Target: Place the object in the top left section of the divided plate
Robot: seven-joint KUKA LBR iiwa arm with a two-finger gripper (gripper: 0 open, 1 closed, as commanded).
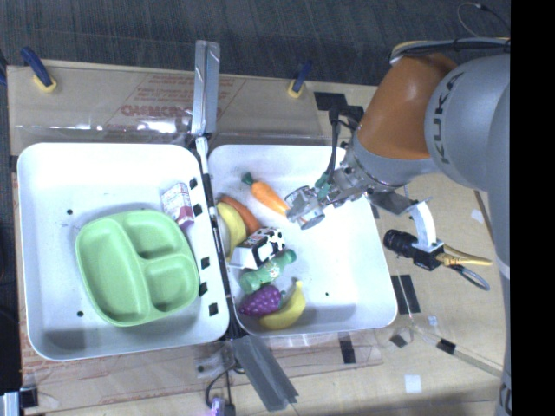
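Observation:
A green divided plate (136, 267) lies in the left bin (43, 232), its compartments bare. The right bin (355, 276) holds a heap of toy food along its left side: a carrot (267, 197), a yellow and orange piece (234, 219), a black and white cow-patterned item (263, 244), a green item (267, 269), purple grapes (261, 301) and a banana (286, 308). My gripper (305, 208) hangs over the right bin, just right of the carrot. Nothing shows between its fingers.
A small pink and white packet (179, 203) leans at the left bin's right wall, above the plate. A metal divider (206, 85) runs between the bins. Black tooling (416, 245) and pliers (468, 265) lie on the bench right of the right bin.

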